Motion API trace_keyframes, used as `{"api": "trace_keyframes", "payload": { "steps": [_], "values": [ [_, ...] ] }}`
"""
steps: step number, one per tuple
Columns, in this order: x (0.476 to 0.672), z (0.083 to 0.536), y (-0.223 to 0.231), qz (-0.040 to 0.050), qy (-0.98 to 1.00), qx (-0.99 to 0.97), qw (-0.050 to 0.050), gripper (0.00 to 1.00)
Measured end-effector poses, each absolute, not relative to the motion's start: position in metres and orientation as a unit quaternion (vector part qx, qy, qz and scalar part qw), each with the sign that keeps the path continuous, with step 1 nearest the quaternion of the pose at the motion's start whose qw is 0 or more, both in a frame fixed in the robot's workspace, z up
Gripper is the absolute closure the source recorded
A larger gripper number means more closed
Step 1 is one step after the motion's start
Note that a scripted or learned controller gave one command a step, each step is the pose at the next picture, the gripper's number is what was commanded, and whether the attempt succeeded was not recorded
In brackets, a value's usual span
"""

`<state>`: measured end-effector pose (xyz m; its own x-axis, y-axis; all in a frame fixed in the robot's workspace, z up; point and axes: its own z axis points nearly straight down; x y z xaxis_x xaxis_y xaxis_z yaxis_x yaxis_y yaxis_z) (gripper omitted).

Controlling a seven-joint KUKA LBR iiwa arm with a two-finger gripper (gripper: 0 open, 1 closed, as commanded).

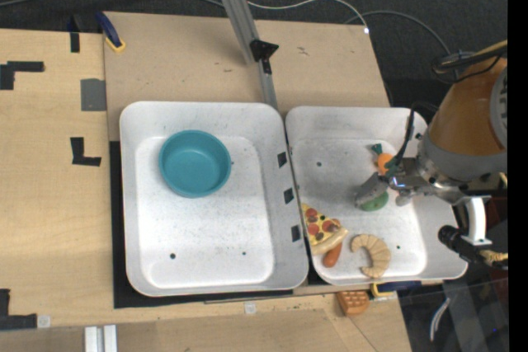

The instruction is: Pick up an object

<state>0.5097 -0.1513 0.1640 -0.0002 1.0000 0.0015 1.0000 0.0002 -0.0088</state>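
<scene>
A: Biggest risk?
B: The gripper [373, 195] sits low in the right bin [330, 128] over a green object [375, 200]; whether its claw is open or closed, I cannot tell. A glancing close could nudge it away.
A: Smaller?
B: Bumping the croissant [373, 253] nearby.
A: Any writing?
B: None readable.

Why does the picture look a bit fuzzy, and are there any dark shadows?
In the camera view the light is soft and even: the blue bowl throws hardly any shadow in the left bin. The whole view is a little grainy, and the small things around the gripper blur together.
</scene>
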Motion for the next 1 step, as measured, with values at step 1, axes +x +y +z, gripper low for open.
{"api": "trace_keyframes", "payload": {
  "steps": [1],
  "values": [
    [0.5070, 0.1149, -0.1410, 0.0021, -0.708, -0.707, 0.004, 0.00]
  ]
}}
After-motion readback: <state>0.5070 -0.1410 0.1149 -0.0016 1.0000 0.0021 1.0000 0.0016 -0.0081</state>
